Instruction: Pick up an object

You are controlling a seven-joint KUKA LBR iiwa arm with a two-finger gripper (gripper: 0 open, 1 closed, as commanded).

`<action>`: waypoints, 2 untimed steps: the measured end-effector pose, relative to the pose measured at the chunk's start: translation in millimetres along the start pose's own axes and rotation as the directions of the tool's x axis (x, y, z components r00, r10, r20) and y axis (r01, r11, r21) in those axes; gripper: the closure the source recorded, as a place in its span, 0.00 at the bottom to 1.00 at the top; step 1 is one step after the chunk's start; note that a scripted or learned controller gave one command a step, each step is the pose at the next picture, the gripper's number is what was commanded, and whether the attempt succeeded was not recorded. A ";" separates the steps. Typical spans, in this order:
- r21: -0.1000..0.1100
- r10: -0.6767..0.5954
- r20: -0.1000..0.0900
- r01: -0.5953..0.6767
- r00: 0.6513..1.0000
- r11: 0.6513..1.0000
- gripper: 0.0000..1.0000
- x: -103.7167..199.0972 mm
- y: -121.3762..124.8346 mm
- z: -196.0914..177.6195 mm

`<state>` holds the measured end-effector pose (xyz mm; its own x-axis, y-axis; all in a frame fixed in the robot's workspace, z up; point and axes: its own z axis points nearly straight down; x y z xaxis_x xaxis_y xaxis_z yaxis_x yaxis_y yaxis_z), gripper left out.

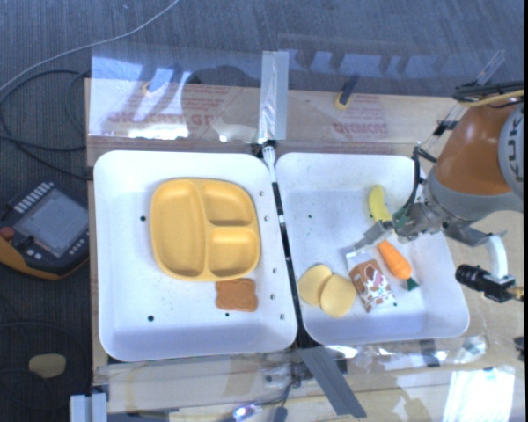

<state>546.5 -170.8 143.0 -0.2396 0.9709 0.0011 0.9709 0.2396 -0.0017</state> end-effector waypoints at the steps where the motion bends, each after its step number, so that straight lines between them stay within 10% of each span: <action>1: 0.000 0.000 0.000 0.000 1.000 1.000 0.00 -0.1 0.0 -0.1; 2: -0.011 -0.125 0.000 0.125 0.992 0.992 0.00 -43.1 1.0 52.9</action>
<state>557.7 -212.3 90.1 -0.3590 0.9334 0.0012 0.9333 0.3589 0.0090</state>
